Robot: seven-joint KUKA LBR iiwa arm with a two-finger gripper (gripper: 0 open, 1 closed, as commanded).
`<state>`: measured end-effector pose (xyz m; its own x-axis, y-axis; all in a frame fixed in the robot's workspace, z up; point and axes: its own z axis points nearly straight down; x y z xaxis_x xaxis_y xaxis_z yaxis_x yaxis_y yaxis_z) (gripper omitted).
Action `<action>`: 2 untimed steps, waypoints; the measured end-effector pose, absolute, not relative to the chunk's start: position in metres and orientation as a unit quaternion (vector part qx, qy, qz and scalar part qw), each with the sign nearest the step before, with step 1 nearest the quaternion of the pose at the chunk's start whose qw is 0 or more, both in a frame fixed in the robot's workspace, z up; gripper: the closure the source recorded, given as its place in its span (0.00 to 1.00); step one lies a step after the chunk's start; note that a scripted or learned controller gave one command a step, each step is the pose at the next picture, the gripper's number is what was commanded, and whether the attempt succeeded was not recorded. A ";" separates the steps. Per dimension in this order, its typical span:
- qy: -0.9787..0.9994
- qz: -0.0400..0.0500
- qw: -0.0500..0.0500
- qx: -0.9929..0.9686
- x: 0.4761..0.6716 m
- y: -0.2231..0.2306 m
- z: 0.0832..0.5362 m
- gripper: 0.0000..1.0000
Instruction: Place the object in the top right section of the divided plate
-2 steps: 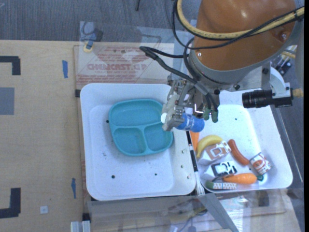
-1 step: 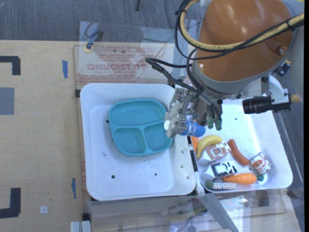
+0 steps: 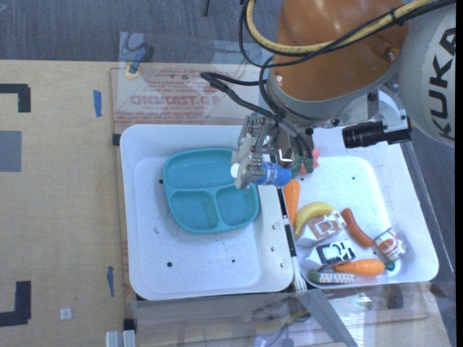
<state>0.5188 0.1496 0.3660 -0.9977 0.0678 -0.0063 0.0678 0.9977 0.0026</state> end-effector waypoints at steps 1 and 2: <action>1.000 0.001 0.004 -0.001 0.503 0.168 0.391 1.00; 0.999 0.001 0.002 -0.042 0.491 0.153 0.370 1.00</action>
